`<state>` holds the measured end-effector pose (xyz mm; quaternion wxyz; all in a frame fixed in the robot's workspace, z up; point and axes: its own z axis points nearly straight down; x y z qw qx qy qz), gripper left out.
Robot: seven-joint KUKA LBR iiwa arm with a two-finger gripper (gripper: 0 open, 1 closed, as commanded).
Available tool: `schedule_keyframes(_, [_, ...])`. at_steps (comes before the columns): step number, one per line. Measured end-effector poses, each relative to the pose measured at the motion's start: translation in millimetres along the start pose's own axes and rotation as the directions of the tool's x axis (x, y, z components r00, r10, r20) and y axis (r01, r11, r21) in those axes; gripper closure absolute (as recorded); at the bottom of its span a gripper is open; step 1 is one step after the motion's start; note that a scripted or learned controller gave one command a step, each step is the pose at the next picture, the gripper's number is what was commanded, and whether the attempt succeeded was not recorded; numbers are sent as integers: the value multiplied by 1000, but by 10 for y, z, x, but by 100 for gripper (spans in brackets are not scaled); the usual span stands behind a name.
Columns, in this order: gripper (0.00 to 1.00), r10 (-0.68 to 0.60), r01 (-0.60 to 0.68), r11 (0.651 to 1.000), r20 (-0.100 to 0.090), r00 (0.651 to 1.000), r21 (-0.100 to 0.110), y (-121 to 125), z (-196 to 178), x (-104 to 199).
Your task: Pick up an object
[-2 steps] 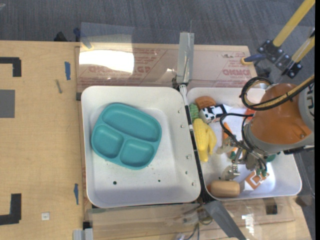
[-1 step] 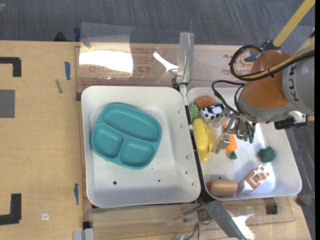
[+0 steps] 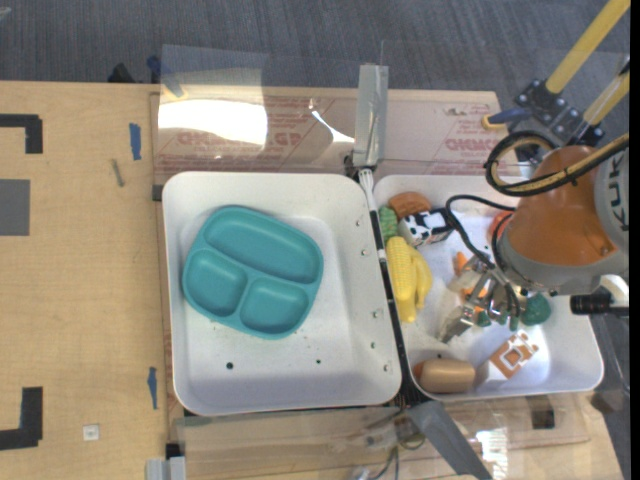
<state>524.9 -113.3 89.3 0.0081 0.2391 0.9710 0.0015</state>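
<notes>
Gripper hangs low inside the right bin, its metal fingers pointing down-left over the bin's white floor; whether anything sits between them cannot be told; yellow corn cob lies just to its left along the dividing wall, brown bread roll rests near the front edge below it, and an orange-and-white block lies just to its right; left bin carries a teal divided plate on the wooden bench.
</notes>
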Motion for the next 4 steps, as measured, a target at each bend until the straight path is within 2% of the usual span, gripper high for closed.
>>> schedule_keyframes(1, [0,-4,4,1000,-11,1000,6,-13,-27,-1098])
schedule_keyframes(2, [0,-17,17,1000,-5,1000,3,54,9,-346])
schedule_keyframes(3, [100,-19,19,1000,8,1000,1,71,-91,-389])
schedule_keyframes(4, [100,-52,52,999,-4,999,0,587,-1177,-99])
